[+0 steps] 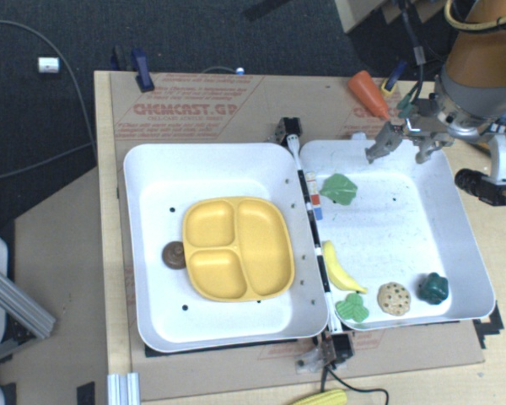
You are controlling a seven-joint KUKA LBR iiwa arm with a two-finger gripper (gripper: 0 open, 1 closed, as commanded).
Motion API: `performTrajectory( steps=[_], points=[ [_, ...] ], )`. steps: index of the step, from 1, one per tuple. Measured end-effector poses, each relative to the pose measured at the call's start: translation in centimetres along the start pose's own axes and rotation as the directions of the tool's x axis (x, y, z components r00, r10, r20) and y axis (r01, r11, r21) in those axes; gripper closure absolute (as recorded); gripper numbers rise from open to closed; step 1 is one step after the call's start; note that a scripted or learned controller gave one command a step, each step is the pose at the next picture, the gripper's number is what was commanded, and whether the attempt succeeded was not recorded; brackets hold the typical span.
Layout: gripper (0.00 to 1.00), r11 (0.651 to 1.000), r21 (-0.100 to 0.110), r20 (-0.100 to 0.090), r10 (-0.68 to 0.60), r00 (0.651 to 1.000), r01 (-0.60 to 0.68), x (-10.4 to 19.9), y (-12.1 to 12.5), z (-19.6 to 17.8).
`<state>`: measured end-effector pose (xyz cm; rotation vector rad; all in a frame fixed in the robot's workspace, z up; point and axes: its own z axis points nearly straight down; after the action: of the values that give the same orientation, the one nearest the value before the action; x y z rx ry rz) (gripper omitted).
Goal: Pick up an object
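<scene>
We see the gripper (402, 148) spread wide and holding nothing above the right bin's (455, 205) far edge. That bin holds five things: one banana (339, 270), two green leaves (339, 188), one cookie (394, 298), one teal toy (433, 288). The left bin (148, 218) holds one yellow tray (236, 247) and one brown disc (174, 255).

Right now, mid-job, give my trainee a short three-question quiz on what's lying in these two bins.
1. True or false: the yellow divided plate lies in the left bin.
2. Which item lies nearest the gripper? A) cookie B) green leaf C) banana
3. Fill in: the brown round piece touches the plate's ____ edge.

Key: 1 true; 2 B; 3 left.
</scene>
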<state>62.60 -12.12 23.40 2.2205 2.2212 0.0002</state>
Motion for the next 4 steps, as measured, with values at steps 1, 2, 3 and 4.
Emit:
performTrajectory(
  steps=[1, 2, 3, 4],
  points=[
    [0.00, 1.000, 0.005, -0.002, 0.000, 1.000, 0.000, 3.1, 3.6, 9.2],
    [0.00, 1.000, 0.004, -0.001, -0.001, 1.000, 0.001, 2.9, 3.8, 15.0],
    [0.00, 1.000, 0.003, -0.001, 0.000, 1.000, 0.000, 2.9, 3.3, 14.9],
    [0.00, 1.000, 0.003, -0.001, 0.001, 1.000, -0.001, 2.9, 2.1, 14.9]
  ],
)
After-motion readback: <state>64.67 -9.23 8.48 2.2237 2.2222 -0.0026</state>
